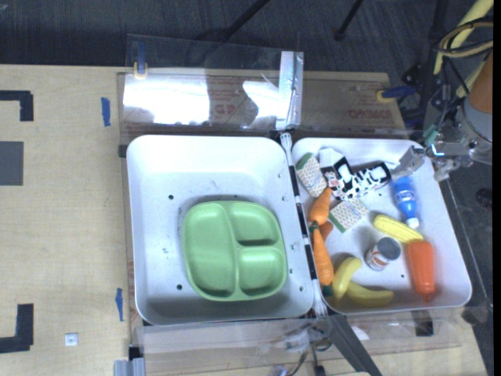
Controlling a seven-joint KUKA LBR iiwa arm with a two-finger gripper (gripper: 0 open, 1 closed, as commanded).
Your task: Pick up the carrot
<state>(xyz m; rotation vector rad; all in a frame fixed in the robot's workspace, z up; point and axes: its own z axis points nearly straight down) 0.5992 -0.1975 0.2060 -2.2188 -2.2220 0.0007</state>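
The carrot [322,258] is a long orange piece with a green top. It lies along the left wall of the right bin [458,245], pointing toward the front. A second, shorter orange piece [319,207] lies just behind it. My gripper [427,155] hangs over the right bin's back right corner, above a blue bottle [405,198] and far to the right of the carrot. Nothing shows in its grasp.
Around the carrot lie yellow bananas [354,285], a small can [383,253], a corn cob [398,228], an orange-red bottle [423,268], a cow toy [362,180] and waffle-patterned pieces [311,175]. The left bin [156,171] holds a green divided plate [233,249].
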